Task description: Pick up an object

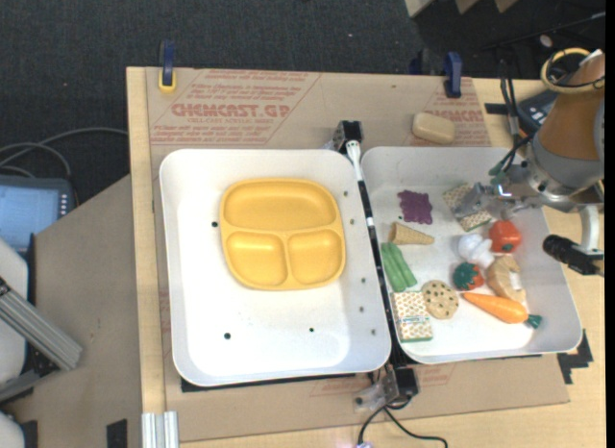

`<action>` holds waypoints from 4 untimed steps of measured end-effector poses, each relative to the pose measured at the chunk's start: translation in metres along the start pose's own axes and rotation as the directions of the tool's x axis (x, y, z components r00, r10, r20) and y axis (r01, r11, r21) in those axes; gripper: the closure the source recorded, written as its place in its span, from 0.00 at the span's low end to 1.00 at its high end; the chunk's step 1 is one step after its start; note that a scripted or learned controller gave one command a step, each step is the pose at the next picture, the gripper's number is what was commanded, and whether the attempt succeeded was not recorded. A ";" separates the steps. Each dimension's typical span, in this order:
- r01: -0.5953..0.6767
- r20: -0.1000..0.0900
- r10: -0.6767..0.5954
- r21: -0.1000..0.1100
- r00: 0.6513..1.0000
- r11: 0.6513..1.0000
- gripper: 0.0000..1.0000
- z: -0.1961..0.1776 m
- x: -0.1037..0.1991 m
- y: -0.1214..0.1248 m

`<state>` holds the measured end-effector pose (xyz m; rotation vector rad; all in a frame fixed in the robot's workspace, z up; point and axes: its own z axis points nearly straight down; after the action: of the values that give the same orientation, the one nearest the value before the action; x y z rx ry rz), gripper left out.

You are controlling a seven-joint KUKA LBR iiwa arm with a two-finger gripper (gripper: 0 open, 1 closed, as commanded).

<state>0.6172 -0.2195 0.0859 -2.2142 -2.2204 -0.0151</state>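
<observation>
White plastic bins sit side by side on a cardboard-covered desk (240,100), seen from above at a slant. The left bin (192,331) holds a yellow tray (282,233) with three compartments. The right bin (553,326) holds a scatter of toy food.

Near the right bin's middle lies a purple piece (415,206), and just below it a tan wedge (411,235). Along the left wall lies a green pod (398,266), with a cracker box (412,316) below it and a cookie (441,299) just beside that. At the lower right an orange carrot (496,307) lies on a slant, near a tomato (504,236) and some pale pieces too crowded to name. A tan block (434,128) rests on the desk outside the bins, above the right one.

The grey arm (567,138) reaches in from the right, and its tool (480,204) sits low over the upper part of the toy pile, near a speckled piece (458,196). Whether the tool is spread or pressed together cannot be told here, and nothing is clearly seen pinched in it.

The toys look light, stiff and smooth, likely hollow plastic, so they may slide or roll when nudged. The carrot seems the easiest take: it lies a little apart, and a grip across its thick middle should hold. The tomato, being round, is likelier to squirt free.
</observation>
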 end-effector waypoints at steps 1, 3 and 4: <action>0.000 0.002 0.000 0.004 1.000 1.000 0.00 0.000 0.000 -0.064; -0.003 0.009 0.003 0.007 1.000 1.000 0.00 0.001 0.016 0.025; -0.002 0.012 0.002 0.002 1.000 1.000 1.00 -0.010 0.015 0.027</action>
<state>0.6442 -0.2046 0.0959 -2.2213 -2.2232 0.0001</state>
